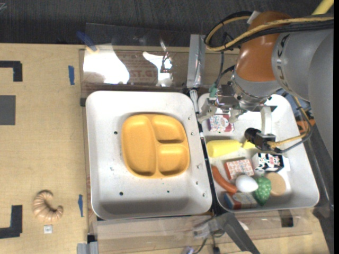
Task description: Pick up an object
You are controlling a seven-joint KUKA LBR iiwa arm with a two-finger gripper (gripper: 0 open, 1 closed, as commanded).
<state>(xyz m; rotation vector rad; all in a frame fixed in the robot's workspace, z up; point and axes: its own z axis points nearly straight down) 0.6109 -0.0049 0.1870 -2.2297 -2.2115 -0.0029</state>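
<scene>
Two white bins stand side by side on a light wooden bench point(37, 157). Inside the left bin point(100, 115) lies a yellow divided plate point(155, 144). The right bin point(302, 189) holds the objects: a small pink-labelled packet point(218, 123), a yellow block point(225, 147), a red patterned card point(239, 167), a white egg point(245, 183), a green piece point(262, 189) and a black-and-white piece point(269, 162). The gripper point(222, 107) hangs just above the packet at the far left corner of the right bin; how wide it stands I cannot tell, and nothing is seen between it. A toy croissant point(47, 205) lies on the bench, well apart.
</scene>
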